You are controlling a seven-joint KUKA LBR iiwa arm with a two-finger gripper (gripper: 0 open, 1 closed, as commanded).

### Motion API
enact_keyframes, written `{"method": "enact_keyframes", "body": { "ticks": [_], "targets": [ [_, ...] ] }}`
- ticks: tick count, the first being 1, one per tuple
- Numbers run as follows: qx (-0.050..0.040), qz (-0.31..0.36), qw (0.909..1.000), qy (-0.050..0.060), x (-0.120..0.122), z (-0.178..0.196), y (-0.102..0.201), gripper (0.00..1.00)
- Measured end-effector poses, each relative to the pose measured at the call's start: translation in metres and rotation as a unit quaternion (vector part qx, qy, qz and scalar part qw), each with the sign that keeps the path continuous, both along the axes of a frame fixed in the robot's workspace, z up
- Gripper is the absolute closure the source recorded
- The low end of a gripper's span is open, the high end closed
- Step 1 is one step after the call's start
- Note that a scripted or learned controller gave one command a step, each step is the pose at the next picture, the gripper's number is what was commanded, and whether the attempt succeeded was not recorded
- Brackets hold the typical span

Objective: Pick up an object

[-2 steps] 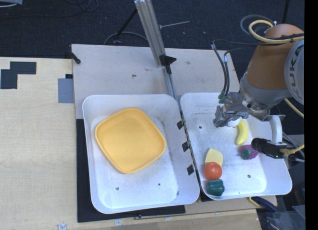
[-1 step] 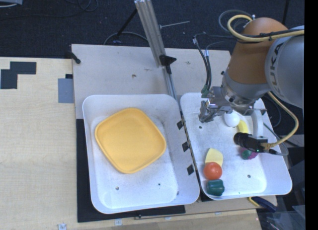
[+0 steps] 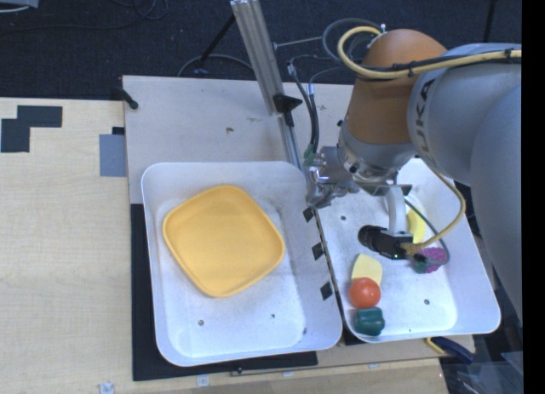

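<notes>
Overhead view of two shallow white bins side by side, with a grey robot arm (image 3: pixel 477 111) reaching in from the right over the right bin (image 3: pixel 447 307).

Risks, as a judgement: the arm's bulky wrist hides much of the right bin's far half, so anything beneath it could be knocked or pressed on the way down. The left bin (image 3: pixel 255 333) holds a yellow plate (image 3: pixel 223 239), flat in the middle. It looks wide and low, so a grasp there would likely slide off its rim. In the right bin the small things are the likelier targets, but they crowd together. A yellow wedge (image 3: pixel 368 266), a red ball (image 3: pixel 365 292) and a green piece (image 3: pixel 369 322) sit in a touching line toward the near left corner, so closing on one may push away or trap a neighbour. The ball could also roll. A yellow strip (image 3: pixel 417 225) and a purple piece (image 3: pixel 432 258) lie close together near the bin's middle, just beside the wrist.

Pose: the arm bends down steeply, orange band uppermost. The gripper (image 3: pixel 358 181) hangs low over the right bin's far left corner, by the edge the bins share. Whether it is open or closed cannot be told, and nothing is seen in its hold.
</notes>
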State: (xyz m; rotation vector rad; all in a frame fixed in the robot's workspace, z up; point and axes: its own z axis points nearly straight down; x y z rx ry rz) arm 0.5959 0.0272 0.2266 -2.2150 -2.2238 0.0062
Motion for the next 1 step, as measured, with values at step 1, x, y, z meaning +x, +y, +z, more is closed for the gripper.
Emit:
{"method": "enact_keyframes", "body": {
  "ticks": [1],
  "targets": [
    [-0.0005,0.0,1.0,0.0,0.0136,-0.0104,0.0511,1.0]
  ]
}}
